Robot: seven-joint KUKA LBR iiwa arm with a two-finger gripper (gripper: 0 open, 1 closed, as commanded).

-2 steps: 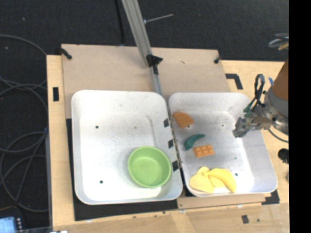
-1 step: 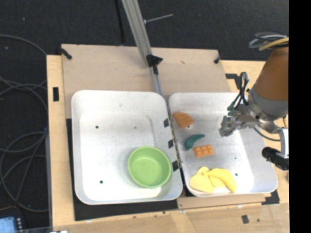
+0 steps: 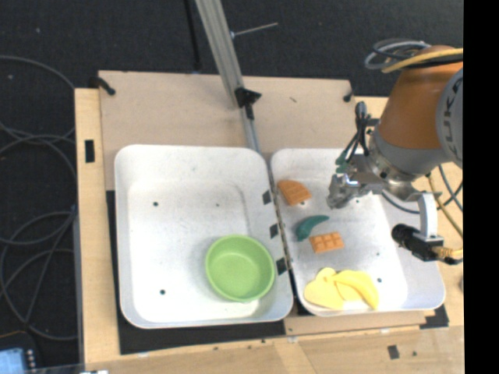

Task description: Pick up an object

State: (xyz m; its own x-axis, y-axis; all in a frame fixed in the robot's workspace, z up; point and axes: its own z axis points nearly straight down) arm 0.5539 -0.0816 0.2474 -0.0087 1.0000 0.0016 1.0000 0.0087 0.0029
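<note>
i see my gripper [image 3: 338, 199] low in the right bin [image 3: 405, 287], near the orange piece [image 3: 293, 192], can't tell if it's open, green bowl [image 3: 239, 267] in the left bin [image 3: 156, 170]

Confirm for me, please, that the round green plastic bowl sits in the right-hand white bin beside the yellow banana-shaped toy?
Not quite: the camera view shows the round green plastic bowl in the left-hand white bin, alone. The yellow banana-shaped toy lies in the right-hand white bin, across the divide.
</note>
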